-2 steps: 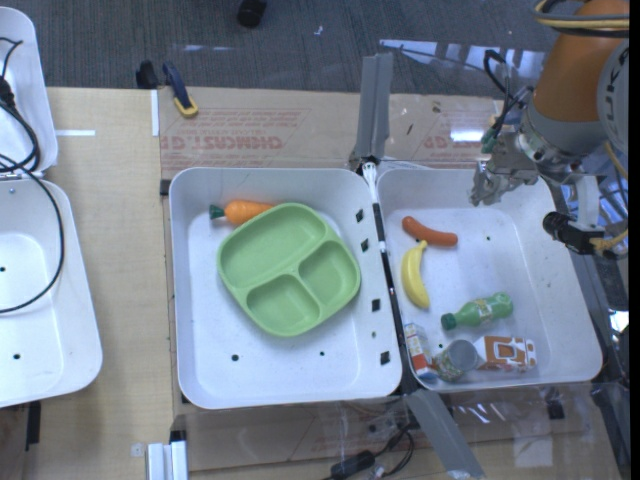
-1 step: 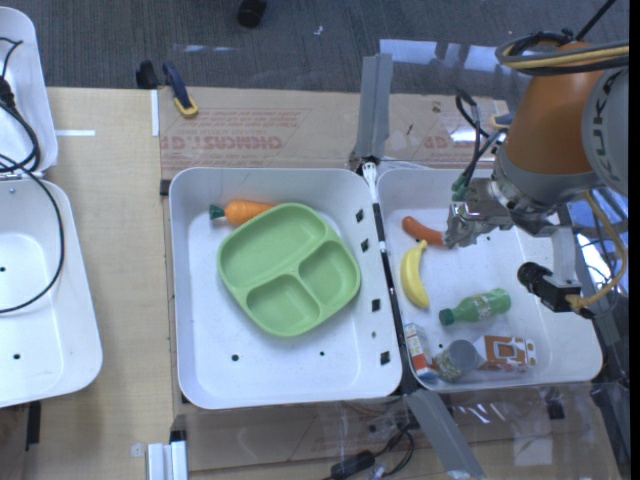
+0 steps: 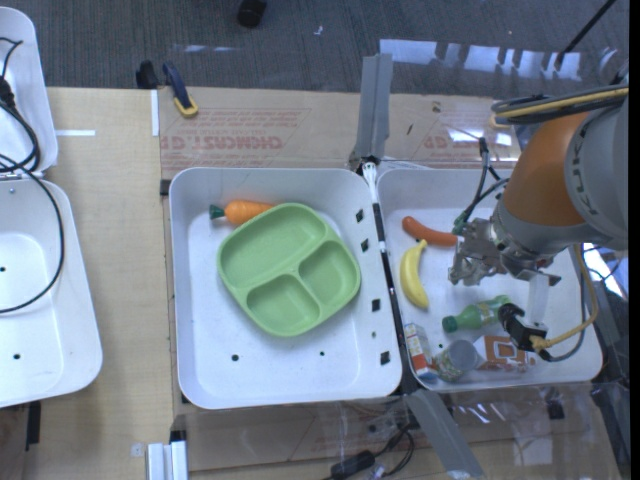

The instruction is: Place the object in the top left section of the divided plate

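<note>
Two white bins side by side, centre frame. Left bin [image 3: 190,298] carries green divided plate [image 3: 289,268], tilted; carrot [image 3: 240,210] lies just beside plate's upper-left rim, touching or nearly. Right bin [image 3: 590,360] holds banana [image 3: 413,274], orange sausage-like piece [image 3: 430,231], green bottle [image 3: 477,315], small carton [image 3: 497,351], grey cup [image 3: 458,357]. Gripper [image 3: 472,266] hangs low over right bin, right of banana; finger spread — cannot tell. Nothing visibly held.

Red lettering runs along the cardboard sheet [image 3: 270,128] behind the bins, upside down and unreadable.
</note>
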